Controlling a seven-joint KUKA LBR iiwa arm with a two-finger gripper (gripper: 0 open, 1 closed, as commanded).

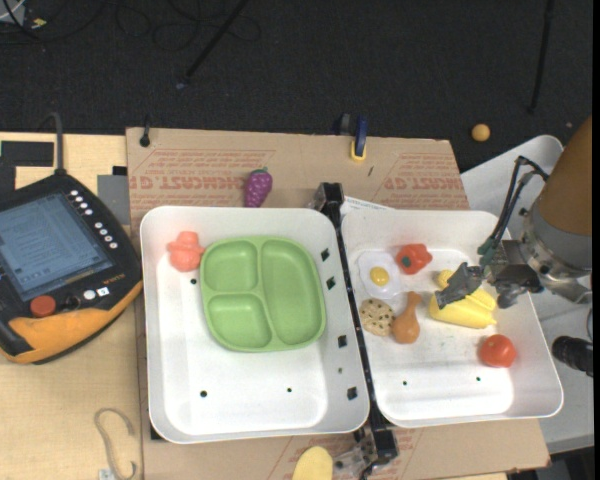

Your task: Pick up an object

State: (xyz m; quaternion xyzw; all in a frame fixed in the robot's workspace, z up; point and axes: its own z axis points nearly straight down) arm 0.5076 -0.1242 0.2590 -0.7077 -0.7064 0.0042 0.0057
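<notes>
In the right bin (540, 393), the gripper (467, 284) hangs with its fingers spread right over the left end of the yellow toy banana (468, 313), whose long axis runs left-right.

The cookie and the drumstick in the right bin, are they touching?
Cannot tell. In the camera view the cookie and the drumstick sit edge to edge, with neither a clear gap nor plain contact showing.

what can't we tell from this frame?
- Pincer open or shut: too dark and small in the camera view.
- Yellow toy: upper left part covered by the pincer, so contact is unclear.
- Yellow item below the bins: cut off by the bottom edge.
- Pendant screen text: too small to read.
</notes>
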